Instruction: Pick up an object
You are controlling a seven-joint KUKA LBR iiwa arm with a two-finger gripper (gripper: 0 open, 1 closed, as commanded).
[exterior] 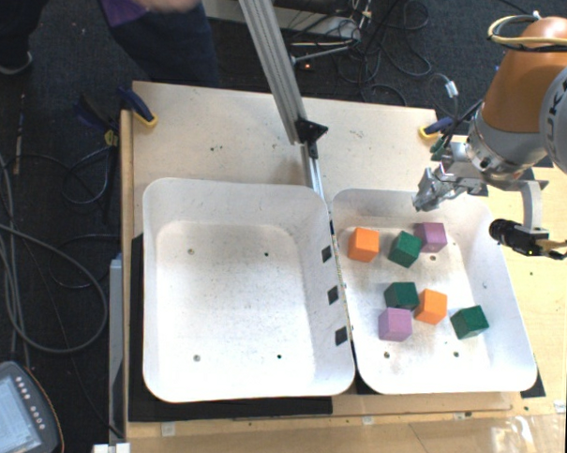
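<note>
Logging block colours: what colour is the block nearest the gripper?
Purple block, just below the gripper, seen in the camera view.

Matt white plastic bins [172, 207], speckled; matt coloured blocks [406, 248].

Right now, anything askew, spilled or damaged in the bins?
Nothing stands out. All seven blocks sit inside the right bin, some turned at loose angles: two orange, three green, two purple. The pincer hangs above the bin's far edge.
</note>
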